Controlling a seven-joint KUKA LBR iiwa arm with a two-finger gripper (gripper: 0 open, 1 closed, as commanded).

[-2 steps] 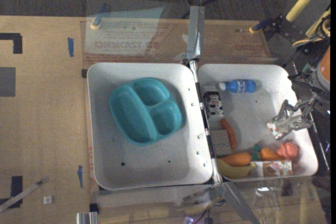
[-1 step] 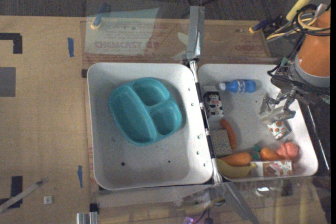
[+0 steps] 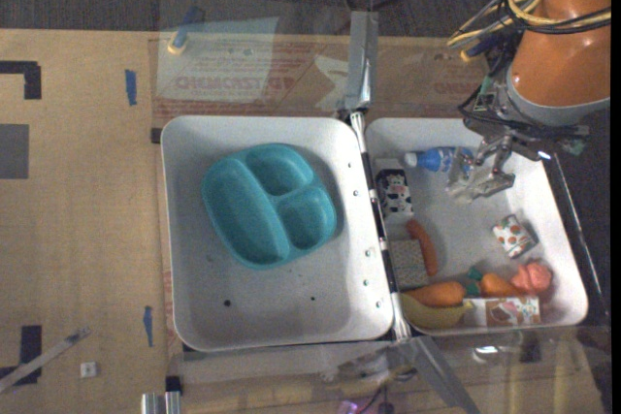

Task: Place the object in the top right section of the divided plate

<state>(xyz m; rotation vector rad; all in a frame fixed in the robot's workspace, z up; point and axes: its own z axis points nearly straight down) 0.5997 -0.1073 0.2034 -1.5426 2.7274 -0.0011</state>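
The teal divided plate [image 3: 272, 204] lies in the left bin [image 3: 194, 305], its three sections bare. My gripper [image 3: 482, 177] hangs over the upper part of the right bin [image 3: 568, 238], below the orange band of the arm. Its two metal fingers [image 3: 499, 172] stand apart, open, with nothing between them. A small water bottle [image 3: 430, 158] with a blue cap lies just left of the gripper, its end close to the left finger.
The right bin also holds a cow-print carton [image 3: 393, 192], a sausage [image 3: 422, 245], a waffle piece [image 3: 408, 264], a carrot [image 3: 441, 293], a banana [image 3: 432, 313], a small patterned box [image 3: 511, 236], a pink item [image 3: 532, 278] and a flat box [image 3: 503, 310].
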